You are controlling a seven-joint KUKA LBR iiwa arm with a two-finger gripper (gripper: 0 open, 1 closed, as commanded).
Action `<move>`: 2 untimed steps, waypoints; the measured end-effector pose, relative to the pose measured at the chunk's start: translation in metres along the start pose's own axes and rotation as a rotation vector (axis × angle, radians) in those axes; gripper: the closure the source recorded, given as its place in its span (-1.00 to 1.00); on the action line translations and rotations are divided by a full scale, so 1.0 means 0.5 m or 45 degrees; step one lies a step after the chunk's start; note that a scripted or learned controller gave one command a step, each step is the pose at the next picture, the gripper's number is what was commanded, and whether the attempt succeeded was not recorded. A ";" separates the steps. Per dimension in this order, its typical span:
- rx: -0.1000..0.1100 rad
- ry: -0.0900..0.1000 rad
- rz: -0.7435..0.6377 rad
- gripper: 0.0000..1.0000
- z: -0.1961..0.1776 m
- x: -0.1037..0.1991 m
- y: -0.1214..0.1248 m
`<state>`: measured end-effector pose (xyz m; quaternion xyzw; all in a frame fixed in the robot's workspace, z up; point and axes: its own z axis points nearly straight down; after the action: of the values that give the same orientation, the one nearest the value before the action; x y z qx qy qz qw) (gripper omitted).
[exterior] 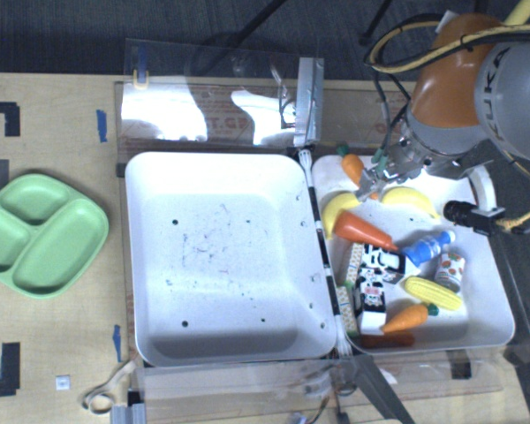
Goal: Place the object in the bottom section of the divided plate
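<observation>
Scissors (106, 394) with pale looped handles are lying at the bench's near edge, on light wood. Beyond them two shallow white plastic bins are sitting side by side. The left bin (150, 237), smooth and faintly scuffed, is showing its bare floor. The right bin (495, 316) is holding a heap of toy food: a small orange carrot (405, 318) nearest, a ridged yellow corn cob (434, 293), a black-and-white printed box (373, 281), a clear bottle with a blue cap (431, 248), a glossy orange-red carrot (364, 229) and rounded yellow fruit (406, 200). Well apart to the left, a matte green divided plate (42, 233) with three rounded sections is resting on the bench. Farther back, the gripper (371, 186) is hanging over the bin's far corner beside another carrot (352, 167); its metal tips are blurred, perhaps touching the yellow fruit, and whether they are spread or closed cannot be told. Behind, a clear sheet (212, 104) is glinting.
</observation>
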<state>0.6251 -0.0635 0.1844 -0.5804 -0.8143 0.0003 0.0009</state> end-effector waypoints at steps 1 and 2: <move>-0.002 -0.001 -0.162 1.00 -0.001 0.117 -0.060; -0.002 -0.001 -0.162 -1.00 -0.001 0.117 -0.060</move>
<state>0.5776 -0.0182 0.1848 -0.5276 -0.8495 -0.0002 0.0002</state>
